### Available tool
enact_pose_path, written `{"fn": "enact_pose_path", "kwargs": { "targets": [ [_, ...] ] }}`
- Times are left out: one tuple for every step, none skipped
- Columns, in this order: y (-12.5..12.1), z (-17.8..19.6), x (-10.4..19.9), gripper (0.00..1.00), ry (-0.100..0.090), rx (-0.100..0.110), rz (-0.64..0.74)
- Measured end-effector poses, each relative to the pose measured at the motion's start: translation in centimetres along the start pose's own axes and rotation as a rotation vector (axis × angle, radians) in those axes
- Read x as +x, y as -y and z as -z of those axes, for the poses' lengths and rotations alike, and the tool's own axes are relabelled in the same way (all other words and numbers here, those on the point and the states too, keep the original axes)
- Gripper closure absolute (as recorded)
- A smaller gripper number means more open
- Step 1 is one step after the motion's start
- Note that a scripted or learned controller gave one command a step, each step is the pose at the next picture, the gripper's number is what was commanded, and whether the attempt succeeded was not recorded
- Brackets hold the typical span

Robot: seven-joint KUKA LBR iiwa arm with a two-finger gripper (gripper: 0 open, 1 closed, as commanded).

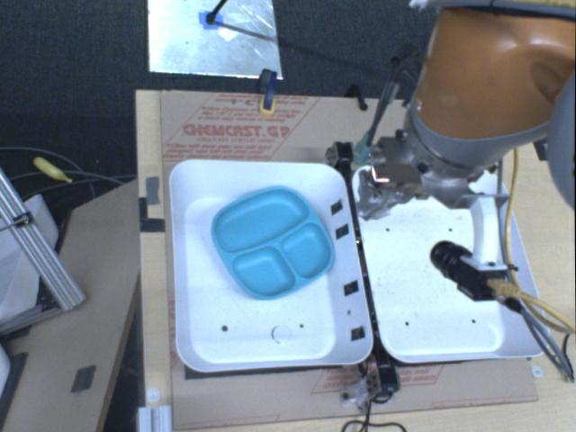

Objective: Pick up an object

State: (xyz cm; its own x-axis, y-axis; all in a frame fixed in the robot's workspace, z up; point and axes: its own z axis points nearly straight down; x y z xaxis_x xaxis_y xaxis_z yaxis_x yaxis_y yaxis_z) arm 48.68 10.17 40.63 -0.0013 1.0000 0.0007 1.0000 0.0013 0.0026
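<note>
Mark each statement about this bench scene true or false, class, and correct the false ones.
1. A blue tray lies in the view's left bin. True.
2. The tray has four compartments. False: it has three.
3. The hand hovers over the tray. False: it is at the far corner of the right bin, apart from the tray.
4. The arm carries an orange band. True.

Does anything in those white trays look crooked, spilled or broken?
Only mildly: the blue divided plate lies turned at a slant to the walls of the left bin, not square with them. It looks whole, and nothing looks spilled or damaged.
</note>
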Motion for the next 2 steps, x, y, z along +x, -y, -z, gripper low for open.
{"fn": "enact_pose_path", "kwargs": {
  "targets": [
    [0.0, 2.6, -1.9, 1.00, 0.000, -0.001, -0.001],
    [0.0, 3.7, 5.0, 1.00, -0.002, -0.002, 0.008]
  ]
}}
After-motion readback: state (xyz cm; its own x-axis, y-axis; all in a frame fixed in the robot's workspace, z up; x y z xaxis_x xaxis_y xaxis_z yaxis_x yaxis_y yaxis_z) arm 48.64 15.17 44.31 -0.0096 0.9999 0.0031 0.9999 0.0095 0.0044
